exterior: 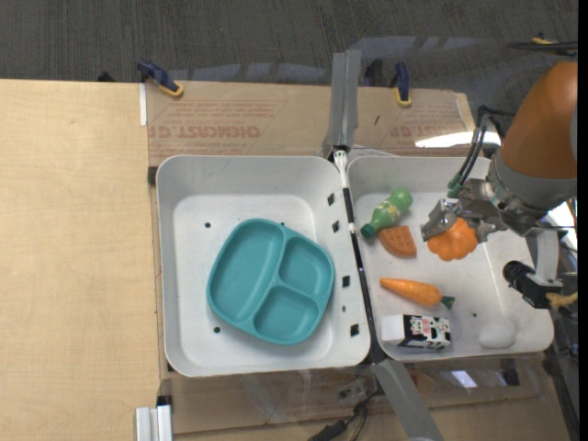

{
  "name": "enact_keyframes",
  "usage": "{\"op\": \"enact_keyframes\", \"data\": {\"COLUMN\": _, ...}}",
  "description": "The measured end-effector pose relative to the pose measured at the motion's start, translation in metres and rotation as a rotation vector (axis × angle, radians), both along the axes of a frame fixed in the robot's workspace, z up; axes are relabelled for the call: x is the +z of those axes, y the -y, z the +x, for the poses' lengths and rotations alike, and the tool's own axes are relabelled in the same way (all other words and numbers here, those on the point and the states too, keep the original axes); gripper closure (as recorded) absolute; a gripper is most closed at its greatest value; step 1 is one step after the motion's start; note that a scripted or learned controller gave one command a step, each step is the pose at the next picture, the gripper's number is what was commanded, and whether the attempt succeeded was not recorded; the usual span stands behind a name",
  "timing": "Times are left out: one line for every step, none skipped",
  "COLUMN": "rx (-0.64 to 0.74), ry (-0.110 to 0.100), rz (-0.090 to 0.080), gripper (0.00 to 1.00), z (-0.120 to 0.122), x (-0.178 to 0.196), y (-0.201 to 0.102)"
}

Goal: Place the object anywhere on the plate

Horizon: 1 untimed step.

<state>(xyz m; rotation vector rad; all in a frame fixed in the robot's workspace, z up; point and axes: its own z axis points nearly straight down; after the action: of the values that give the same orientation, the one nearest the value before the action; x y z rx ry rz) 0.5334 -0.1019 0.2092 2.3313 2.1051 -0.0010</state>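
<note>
Two shallow white bins sit side by side on the bench: the left bin (175,274) and the right bin (533,338). Nearest in the right bin stand one small black-and-white carton (418,332) at the near left corner and one white rounded object (497,334) toward the near right. Just beyond them lies one toy carrot (415,290), pointing left. The left bin holds one teal plate (270,281) with three compartments, roughly central. Farther back in the right bin are one orange wedge-shaped piece (399,240) and, touching its far side, one green bottle-shaped toy (387,211), tilted. To their right, one orange pumpkin-like toy (452,241) sits between the fingers of the single gripper (453,223), which pinch it from above; it is in the right bin's area, well apart from the plate.
</note>
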Motion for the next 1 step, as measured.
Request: {"op": "enact_keyframes", "data": {"rx": 0.076, "ry": -0.003, "rz": 0.0, "gripper": 1.0, "z": -0.005, "x": -0.0186, "y": -0.1006}}
